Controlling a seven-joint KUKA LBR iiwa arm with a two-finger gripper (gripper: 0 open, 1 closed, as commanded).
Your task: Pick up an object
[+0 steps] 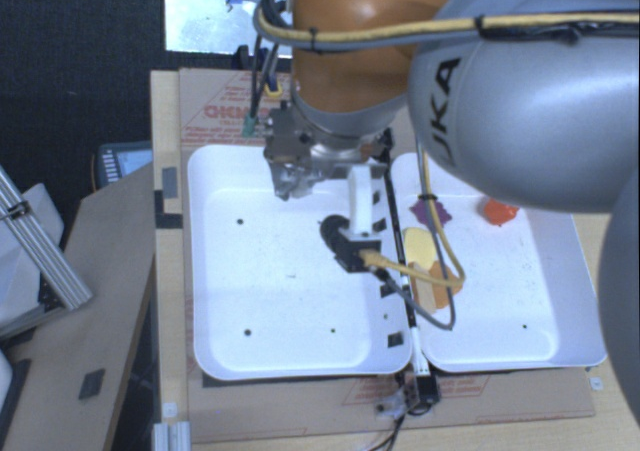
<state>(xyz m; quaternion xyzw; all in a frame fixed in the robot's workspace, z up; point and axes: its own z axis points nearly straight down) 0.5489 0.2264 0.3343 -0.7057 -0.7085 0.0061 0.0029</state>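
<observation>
Claw (pixel 292 177) hangs over the left bin's (pixel 260 289) far right corner; open or closed, I cannot tell. Yellow piece (pixel 422 251), purple piece (pixel 432 210) and orange piece (pixel 498 211) lie in the right bin (pixel 520 289), apart from the claw.

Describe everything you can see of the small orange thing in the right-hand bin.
The orange thing is a small, bright orange-red lump with a matte look. It is too small to make out its exact shape or any parts. It lies on the white floor of the right-hand bin, toward the far side. The grey arm passes in front and cuts off its upper edge. It sits apart from the purple piece and the yellow piece to its left, and apparently touches nothing but the bin floor.
</observation>
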